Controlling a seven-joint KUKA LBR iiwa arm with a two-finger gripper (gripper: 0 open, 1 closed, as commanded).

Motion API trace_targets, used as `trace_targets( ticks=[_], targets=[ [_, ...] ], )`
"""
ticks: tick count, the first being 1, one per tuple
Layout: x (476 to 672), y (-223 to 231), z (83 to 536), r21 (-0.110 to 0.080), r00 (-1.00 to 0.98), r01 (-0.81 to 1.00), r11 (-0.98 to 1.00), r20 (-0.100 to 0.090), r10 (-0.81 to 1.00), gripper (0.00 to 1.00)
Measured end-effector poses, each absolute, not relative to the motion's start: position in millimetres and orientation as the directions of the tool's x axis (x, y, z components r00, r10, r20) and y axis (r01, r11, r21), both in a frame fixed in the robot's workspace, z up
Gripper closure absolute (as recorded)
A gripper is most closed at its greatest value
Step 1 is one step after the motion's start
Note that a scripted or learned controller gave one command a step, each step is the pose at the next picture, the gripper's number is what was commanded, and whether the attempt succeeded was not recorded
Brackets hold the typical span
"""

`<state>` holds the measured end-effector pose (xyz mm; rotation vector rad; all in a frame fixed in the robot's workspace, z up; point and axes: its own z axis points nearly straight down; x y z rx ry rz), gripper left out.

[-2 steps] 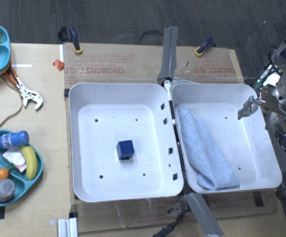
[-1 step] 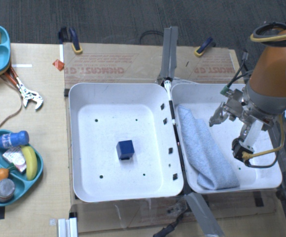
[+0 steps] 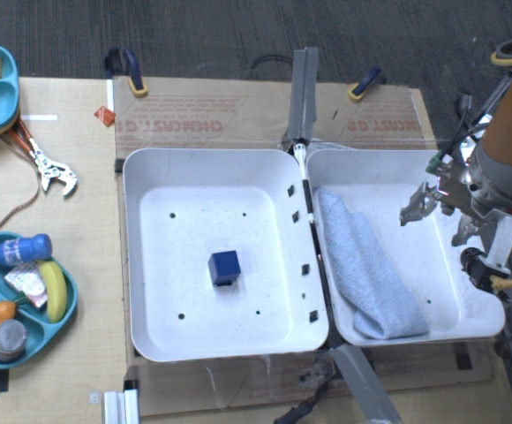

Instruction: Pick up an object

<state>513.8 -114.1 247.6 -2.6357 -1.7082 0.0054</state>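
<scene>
Fingers of the gripper [image 3: 432,203] hang at the frame's right over the right bin [image 3: 477,321]; open or closed cannot be told. Below-left of them lies a towel [image 3: 366,276] (light blue, rumpled). A cube [image 3: 225,267] sits mid-frame in the left bin [image 3: 150,237].

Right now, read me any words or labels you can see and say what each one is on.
"CHEMCAST", mirrored red print, repeated across the brown cardboard sheet behind the bins; the smaller words beside it are blurred.
The label on the blue-capped bottle in the teal tray is too small to read.
</scene>
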Motion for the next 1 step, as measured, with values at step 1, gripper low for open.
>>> trace_targets(
  ticks=[1],
  targets=[
    [489.0, -138.1, 240.1, -0.004, 0.393, 0.919, -0.393, -0.002, 0.920, 0.00]
  ],
)
